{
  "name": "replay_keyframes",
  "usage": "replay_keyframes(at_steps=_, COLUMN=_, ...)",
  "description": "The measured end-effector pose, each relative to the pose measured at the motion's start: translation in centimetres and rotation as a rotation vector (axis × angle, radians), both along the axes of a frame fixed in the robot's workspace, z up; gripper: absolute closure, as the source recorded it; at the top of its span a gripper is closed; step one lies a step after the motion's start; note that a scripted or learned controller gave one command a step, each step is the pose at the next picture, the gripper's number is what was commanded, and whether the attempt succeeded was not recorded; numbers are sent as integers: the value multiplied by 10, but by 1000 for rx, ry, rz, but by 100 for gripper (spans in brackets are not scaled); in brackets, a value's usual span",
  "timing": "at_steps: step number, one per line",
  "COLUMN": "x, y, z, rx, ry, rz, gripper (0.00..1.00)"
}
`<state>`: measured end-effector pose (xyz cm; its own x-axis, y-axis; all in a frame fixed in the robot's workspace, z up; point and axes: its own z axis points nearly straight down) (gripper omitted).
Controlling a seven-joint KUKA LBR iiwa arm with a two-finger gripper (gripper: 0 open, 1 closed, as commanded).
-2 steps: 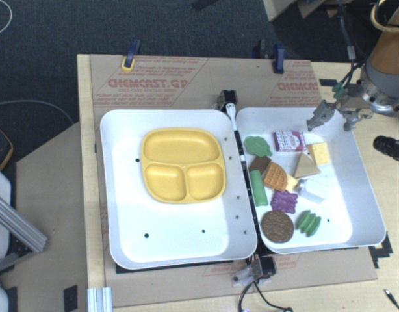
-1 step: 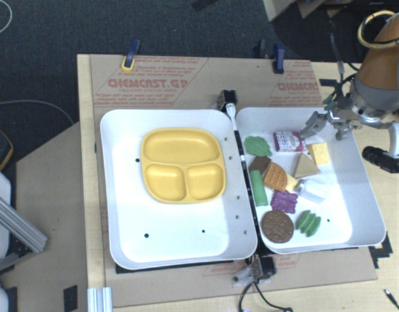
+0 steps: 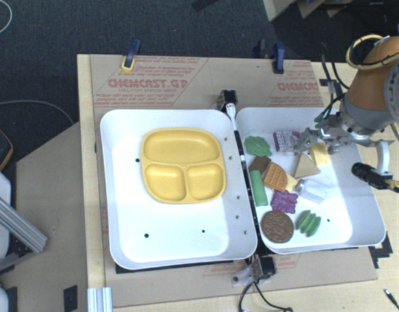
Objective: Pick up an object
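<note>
The right bin (image 3: 355, 229) holds several toy foods. Among them are a green leaf (image 3: 258, 145), a pink and white packet (image 3: 287, 140), an orange waffle piece (image 3: 275, 175), a green stick (image 3: 257, 187) and a purple grape bunch (image 3: 284, 201). There are also a brown round patty (image 3: 277, 226), green beans (image 3: 308, 222), a white piece (image 3: 314, 190), a tan wedge (image 3: 306, 167) and a yellow block (image 3: 321, 156). My gripper (image 3: 321, 139) hangs low over the bin's back, just above the yellow block and the tan wedge. Nothing visibly hangs from it.
The left bin (image 3: 121, 194) carries a yellow three-compartment plate (image 3: 183, 163). A black divider clip (image 3: 229, 99) sits between the bins at the back. The grey arm with its orange band (image 3: 375, 77) comes in over the right bin's far right corner.
</note>
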<state>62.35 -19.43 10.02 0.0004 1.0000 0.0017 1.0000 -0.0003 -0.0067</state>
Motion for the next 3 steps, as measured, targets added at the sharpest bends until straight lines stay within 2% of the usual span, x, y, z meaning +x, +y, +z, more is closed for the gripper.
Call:
replay_keyframes(at_steps=1, x=1, y=0, z=-13, rx=-3, ry=-7, rz=1, gripper=0)
replay_keyframes(at_steps=2, x=3, y=-1, z=0, rx=-7, ry=-15, rz=1, gripper=100)
replay_keyframes(at_steps=3, x=3, y=-11, z=57, rx=-5, ry=-14, rz=0, gripper=100)
